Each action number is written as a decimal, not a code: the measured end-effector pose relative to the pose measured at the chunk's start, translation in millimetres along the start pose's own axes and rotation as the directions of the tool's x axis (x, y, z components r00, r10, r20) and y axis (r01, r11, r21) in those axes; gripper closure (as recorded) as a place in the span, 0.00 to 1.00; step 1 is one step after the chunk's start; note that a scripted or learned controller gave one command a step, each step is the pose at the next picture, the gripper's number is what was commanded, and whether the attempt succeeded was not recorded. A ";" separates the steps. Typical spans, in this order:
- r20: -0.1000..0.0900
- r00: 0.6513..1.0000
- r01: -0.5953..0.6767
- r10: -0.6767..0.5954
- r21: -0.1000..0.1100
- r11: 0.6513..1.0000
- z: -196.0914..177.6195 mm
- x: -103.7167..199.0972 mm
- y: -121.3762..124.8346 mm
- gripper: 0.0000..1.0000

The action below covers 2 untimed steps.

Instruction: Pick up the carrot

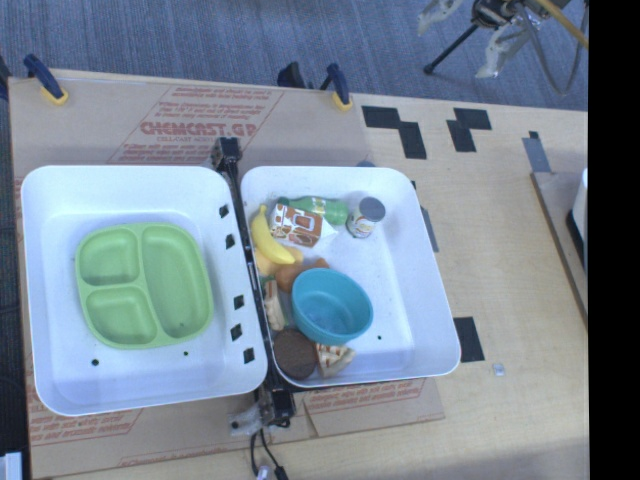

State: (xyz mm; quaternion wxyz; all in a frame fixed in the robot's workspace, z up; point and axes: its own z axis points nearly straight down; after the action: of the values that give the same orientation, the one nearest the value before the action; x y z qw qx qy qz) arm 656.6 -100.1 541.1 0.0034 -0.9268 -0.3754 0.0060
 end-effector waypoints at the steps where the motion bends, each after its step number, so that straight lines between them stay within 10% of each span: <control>1: 0.008 1.000 0.012 -0.012 0.005 1.000 -8.8 0.5 -0.5 1.00; 2: 0.007 0.990 -0.139 0.139 0.006 0.990 136.6 -11.3 -9.7 1.00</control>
State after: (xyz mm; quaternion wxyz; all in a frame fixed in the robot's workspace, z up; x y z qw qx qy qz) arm 639.8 -100.7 404.8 0.0047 -0.9507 -0.3099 0.0107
